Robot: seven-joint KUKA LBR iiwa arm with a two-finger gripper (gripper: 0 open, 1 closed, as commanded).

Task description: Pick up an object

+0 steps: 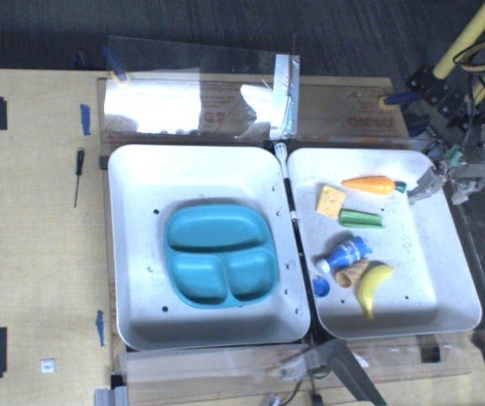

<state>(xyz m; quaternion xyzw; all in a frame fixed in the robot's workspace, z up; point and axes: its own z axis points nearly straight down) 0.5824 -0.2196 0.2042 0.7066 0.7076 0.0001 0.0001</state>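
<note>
A pale wooden bench stands on dark carpet and bears two shallow white bins touching side by side. All places below are given from the right bin.

Just left of it, the left bin holds a blue divided tray. Behind both bins a clear plastic sheet stands upright and catches glare. Far to the left, a small screwdriver lies on the bench.

Inside the right bin, everything lies in its left half:
- an orange carrot near the back
- a yellow cheese wedge just left of the carrot
- a green stick just in front of the carrot
- a blue bottle, a tan cone and a banana close together toward the front
- a small blue cap by the left wall

The bin's right half and front right corner show bare white floor.

The gripper hangs at the bin's back right edge, just right of the carrot's green tip and apart from it. Whether it is open or closed cannot be told, and nothing shows in its hold. Cables and a yellow pole crowd the space beyond the back right corner.
</note>
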